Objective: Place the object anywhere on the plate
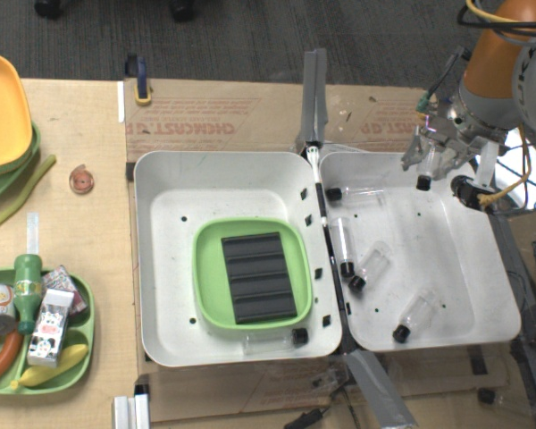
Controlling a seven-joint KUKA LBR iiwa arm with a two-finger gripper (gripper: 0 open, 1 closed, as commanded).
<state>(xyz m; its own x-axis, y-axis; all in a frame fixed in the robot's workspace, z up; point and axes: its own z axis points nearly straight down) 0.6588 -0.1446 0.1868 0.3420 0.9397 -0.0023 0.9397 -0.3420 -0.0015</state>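
Note:
A green plate (pixel 209 245) lies in the middle of the left bin (pixel 161 239). A black ribbed rectangular object (pixel 259 278) rests flat on it and covers most of its centre. My gripper (pixel 429 161) hangs over the far right corner of the right bin (pixel 482 275), well away from the plate, with nothing visibly held. A small black piece (pixel 422 183) shows just beneath it.
Several clear vials with black caps lie in the right bin, for example one (pixel 372 263) near its middle and one (pixel 414 315) near the front. A small black item (pixel 299 335) sits by the plate's front right edge. Yellow dishes (pixel 2 114) and a tray of toy food (pixel 36 333) stand at the left.

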